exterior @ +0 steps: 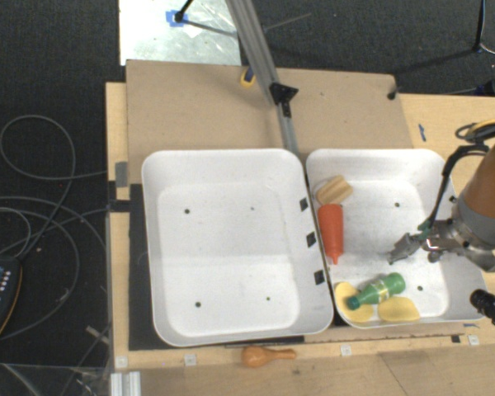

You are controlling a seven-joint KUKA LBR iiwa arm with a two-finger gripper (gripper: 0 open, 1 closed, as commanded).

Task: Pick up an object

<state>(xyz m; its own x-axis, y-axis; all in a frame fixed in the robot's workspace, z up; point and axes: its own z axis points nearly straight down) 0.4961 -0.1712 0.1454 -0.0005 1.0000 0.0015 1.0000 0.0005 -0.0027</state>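
We judge this the approach step: our hand (402,249) hovers low in the right bin (379,167), holding nothing we can see; whether it is wide or narrow we cannot tell. The green bottle (378,290) lies near it, by the bin's front edge, beside a yellow piece (398,308). Next we must shift toward that edge and descend. The surface (206,106) is brown; cables (33,221) trail over the dark floor.

bottle (377,290) in right bin (378,172), carrot (332,231) behind
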